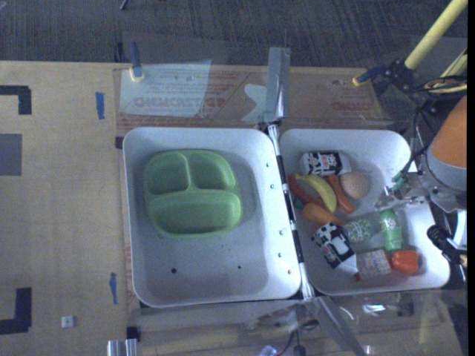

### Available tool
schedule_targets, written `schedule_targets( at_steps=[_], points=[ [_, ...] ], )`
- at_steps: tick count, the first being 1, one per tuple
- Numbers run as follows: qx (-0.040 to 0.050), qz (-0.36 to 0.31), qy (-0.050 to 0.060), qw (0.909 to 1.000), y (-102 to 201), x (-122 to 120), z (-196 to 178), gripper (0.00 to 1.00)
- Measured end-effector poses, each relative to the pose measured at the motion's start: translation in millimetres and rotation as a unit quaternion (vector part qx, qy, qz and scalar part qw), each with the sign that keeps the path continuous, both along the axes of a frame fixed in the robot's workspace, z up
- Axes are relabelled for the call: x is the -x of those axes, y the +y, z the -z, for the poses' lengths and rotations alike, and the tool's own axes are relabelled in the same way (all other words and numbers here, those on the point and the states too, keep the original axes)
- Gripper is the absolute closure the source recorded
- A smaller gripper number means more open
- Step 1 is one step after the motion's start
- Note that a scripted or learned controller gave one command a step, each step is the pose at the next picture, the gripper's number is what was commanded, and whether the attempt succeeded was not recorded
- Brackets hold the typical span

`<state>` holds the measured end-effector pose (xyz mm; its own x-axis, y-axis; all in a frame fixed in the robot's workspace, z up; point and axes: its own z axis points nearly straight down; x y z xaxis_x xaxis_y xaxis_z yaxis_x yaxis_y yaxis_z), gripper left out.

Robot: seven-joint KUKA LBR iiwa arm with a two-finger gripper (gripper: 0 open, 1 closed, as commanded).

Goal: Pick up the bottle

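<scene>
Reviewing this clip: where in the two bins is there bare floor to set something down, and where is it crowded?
Left bin: bare floor in front of and right of the green divided plate. Right bin: crowded; the bottle lies among cartons and toy food, with the gripper beside it.

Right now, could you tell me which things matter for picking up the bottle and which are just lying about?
For the job:
bottle
gripper
right bin

Lying about:
green plate in the left bin
banana
carrot
two cow cartons
red pepper
</scene>
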<state>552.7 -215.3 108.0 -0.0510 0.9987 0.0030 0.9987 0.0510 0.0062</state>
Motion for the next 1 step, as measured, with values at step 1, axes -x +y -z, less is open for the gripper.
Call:
schedule_targets(
  at_steps=[1],
  points=[
    [0.0018,-0.017,0.002,0.9999,97.5,1.3,-118.9,1.00]
  ],
)
